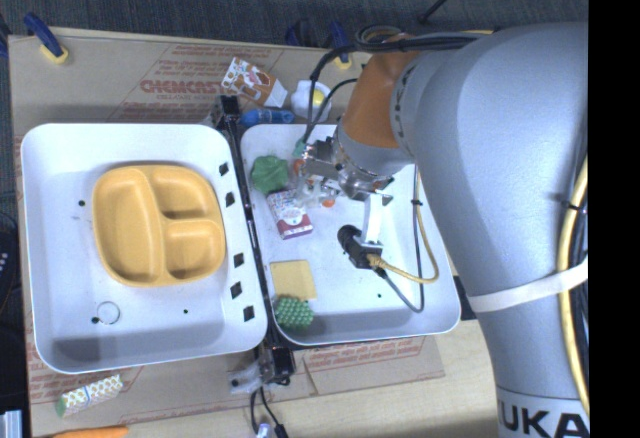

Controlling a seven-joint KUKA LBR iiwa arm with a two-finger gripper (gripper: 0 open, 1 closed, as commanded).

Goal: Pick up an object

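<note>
Partly arm-hidden gripper (318,169) above red-white packet (290,213).

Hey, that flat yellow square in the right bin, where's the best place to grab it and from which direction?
Probably straight down from above, pincer spanning two opposite edges of the yellow square. It lies flat on the right bin floor, so no side is raised. Favor its far and left edges; the green bumpy ball sits against its near edge.

The grey arm (500,156) is reached in from the right, orange-banded wrist (375,101) bent downward, gripper (318,174) lowered.
</note>
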